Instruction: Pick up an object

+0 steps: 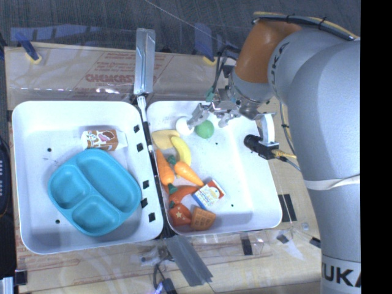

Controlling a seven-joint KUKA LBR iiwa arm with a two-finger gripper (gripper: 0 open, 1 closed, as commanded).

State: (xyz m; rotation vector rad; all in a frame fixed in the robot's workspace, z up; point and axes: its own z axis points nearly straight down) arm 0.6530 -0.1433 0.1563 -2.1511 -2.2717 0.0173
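1. Two white bins are sitting side by side on a wooden bench.
2. The gripper is hanging spread open just above a green ball at the right bin's far end, gripping nothing.

We count two white bins: left bin and right bin. Left: one blue divided plate, one brown carton. Right: one banana, one green ball, one white ball, two carrots, one small juice box, one waffle piece. Reddish items in the pile are too jumbled to count.
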